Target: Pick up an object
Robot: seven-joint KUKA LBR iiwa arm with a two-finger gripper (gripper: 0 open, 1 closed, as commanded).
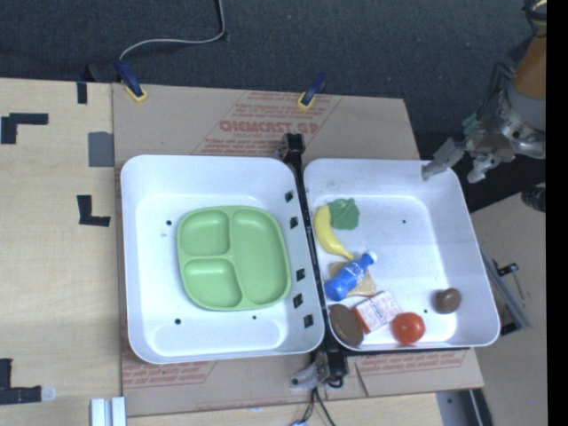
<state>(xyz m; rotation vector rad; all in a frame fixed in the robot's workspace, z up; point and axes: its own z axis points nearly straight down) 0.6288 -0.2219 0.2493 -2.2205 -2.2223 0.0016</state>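
While hand (454, 160) hovers at right bin (461, 211) corner, fingers spread, banana (330, 234) lies yellow, curved.

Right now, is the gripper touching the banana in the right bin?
Apart. The camera view shows the gripper at the right bin's top right corner, with bare white floor between it and the banana by the bin's left wall.
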